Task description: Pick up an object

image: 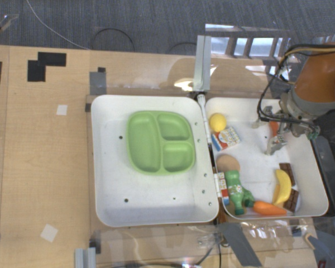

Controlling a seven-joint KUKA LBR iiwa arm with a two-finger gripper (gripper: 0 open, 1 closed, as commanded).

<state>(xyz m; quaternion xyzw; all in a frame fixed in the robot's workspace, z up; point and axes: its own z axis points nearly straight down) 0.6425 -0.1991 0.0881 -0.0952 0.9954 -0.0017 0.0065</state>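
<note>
Gripper (277, 145) hangs over right bin (251, 159), upper-right area; fingers' state can't be told, nothing seen between them. Carton (225, 139) print too small to read. Smooth yellow banana (282, 186) lies near front-right corner, partly covering dark bar (291, 190). Orange carrot (269, 208) by front wall. Green divided plate (159, 142) in left bin (109, 205).

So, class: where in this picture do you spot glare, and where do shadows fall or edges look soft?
Camera view: bright glare sits on the clear panel behind the bins; the green divided plate casts only a faint shadow on the left bin; the gripper looks slightly soft-edged over the right bin; lighting is even overall.
</note>
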